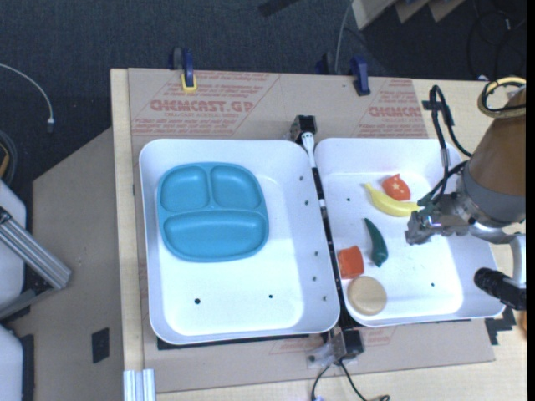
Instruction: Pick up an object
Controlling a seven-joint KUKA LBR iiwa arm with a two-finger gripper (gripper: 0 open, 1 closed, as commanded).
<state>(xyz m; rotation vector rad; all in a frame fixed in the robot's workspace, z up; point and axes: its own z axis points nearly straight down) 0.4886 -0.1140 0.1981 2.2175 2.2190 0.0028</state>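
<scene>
In the right bin [435,295] lie a yellow banana [386,203], a red tomato-like piece [398,187], a dark green pepper [376,242], an orange-red block [351,261] and a tan round bun [367,295]. My gripper [420,228] hangs over the right part of this bin, just right of the banana's end and the pepper. Its tip looks dark and small, and nothing shows between its fingers.
The left bin [226,307] holds a blue divided plate [214,211]. A black divider with a clamp [305,129] runs between the bins. The arm's grey and orange wrist [501,174] covers the right bin's far right side. Cables hang near it.
</scene>
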